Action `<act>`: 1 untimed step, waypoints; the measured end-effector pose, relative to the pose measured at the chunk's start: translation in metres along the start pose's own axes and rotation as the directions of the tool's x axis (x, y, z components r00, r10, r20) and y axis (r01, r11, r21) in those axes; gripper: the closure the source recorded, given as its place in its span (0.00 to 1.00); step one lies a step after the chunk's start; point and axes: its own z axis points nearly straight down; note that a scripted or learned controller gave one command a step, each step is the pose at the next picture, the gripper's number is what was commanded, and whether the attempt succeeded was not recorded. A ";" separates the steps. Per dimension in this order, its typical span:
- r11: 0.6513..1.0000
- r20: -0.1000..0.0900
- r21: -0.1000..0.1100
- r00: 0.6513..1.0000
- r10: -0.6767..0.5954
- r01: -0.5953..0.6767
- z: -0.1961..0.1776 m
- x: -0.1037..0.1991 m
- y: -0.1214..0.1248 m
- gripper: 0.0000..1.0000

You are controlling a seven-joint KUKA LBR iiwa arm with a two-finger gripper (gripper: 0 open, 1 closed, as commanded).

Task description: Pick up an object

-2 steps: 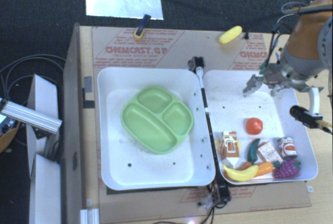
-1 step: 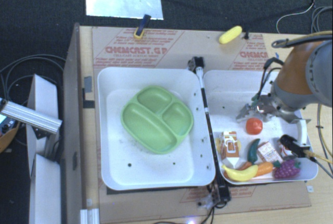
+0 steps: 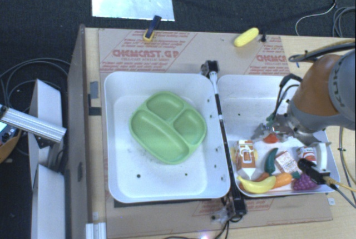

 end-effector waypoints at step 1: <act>1.000 0.003 -0.007 1.000 0.000 0.000 -0.001 -0.032 0.030 0.00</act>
